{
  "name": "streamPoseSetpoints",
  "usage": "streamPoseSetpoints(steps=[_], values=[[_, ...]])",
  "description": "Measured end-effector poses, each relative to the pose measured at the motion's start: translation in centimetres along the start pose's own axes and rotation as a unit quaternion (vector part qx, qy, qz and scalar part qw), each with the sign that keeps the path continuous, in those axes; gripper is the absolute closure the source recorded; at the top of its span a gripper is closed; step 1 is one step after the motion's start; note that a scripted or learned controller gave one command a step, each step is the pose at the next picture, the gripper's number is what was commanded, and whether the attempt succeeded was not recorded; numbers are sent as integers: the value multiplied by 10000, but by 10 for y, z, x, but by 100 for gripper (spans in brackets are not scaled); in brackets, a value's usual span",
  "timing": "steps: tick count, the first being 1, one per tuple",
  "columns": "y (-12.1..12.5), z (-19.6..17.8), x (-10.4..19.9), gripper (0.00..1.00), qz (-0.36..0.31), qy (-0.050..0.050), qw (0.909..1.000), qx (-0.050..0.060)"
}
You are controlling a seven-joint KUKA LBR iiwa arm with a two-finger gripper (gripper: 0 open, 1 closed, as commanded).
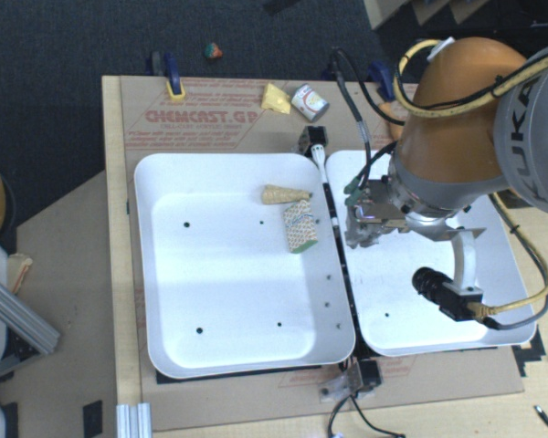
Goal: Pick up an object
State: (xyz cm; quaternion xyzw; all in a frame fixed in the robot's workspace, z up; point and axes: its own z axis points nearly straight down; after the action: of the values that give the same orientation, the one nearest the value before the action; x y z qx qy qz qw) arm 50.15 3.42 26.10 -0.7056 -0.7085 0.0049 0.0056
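lying left of pincer (358,235): patterned packet (300,224)

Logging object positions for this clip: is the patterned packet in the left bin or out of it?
In. The patterned packet lies flat on the left bin's floor near its right wall, beside a tan cone.
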Motion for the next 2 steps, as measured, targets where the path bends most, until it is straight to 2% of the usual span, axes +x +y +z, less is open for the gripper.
streamPoseSetpoints(steps=[1,2], values=[[16,52,148,100,-58,19,10000,-50],[49,6,109,100,39,-5,9999,-107]])
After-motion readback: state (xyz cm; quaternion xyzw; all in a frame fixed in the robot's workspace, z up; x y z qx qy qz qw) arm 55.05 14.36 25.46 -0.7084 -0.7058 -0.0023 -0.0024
